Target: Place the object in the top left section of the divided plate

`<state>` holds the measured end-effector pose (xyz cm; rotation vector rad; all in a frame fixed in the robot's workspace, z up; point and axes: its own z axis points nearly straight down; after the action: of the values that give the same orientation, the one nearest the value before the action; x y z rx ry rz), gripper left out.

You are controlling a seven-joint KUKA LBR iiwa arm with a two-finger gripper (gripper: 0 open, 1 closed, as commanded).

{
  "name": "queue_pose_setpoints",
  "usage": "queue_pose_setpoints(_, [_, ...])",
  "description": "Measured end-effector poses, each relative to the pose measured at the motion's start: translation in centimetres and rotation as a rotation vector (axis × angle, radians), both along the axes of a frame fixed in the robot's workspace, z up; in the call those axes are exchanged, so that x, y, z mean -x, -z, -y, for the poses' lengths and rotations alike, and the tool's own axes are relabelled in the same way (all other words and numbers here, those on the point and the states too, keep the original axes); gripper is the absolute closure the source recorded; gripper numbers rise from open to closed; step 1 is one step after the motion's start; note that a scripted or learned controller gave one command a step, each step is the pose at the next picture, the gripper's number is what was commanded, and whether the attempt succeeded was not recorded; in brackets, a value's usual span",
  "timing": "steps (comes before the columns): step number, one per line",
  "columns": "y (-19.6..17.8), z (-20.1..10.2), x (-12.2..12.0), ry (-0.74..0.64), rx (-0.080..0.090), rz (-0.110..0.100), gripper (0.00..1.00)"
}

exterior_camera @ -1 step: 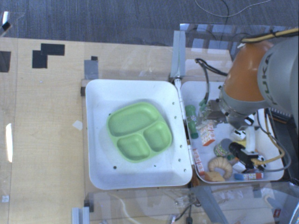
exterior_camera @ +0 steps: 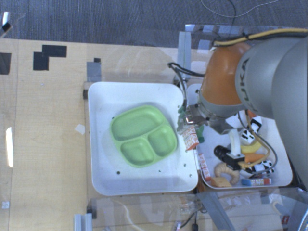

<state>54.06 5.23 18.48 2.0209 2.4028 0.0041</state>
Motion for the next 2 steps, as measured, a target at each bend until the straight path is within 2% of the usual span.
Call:
queue_pose_setpoints(1, [-5.09, -1.78, 1.26, -0.072, 0.0, 0.003, 1.0])
queue_pose_setpoints(2, [-5.08, -1.79, 1.27, -0.072, 0.0, 0.003, 0.0])
